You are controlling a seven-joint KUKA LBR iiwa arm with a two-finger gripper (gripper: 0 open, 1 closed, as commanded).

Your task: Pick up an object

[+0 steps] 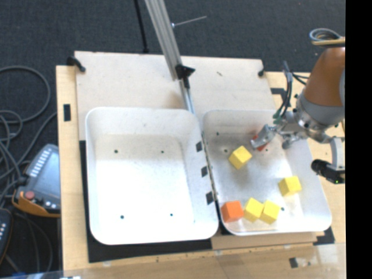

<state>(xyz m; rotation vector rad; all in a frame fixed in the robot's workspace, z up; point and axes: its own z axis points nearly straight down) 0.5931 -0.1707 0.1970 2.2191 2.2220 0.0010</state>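
My gripper (261,139) hangs over the back middle of the right bin (311,217), coming in from the right under the grey wrist and orange band. A small reddish thing (263,147) shows right under it; whether it is held is unclear. A yellow cube (240,157) lies tilted just left of and in front of the gripper, apart from it. Another yellow cube (289,185) sits toward the right wall. Two yellow cubes (254,209) (270,212) touch each other at the front, with an orange cube (232,210) beside them at the front left corner.
The left bin (99,156) stands beside the right one, their rims meeting mid-bench. A slanted aluminium post (165,34) rises from behind the bins. Cables and a handheld pendant (40,179) lie on the floor at the left.
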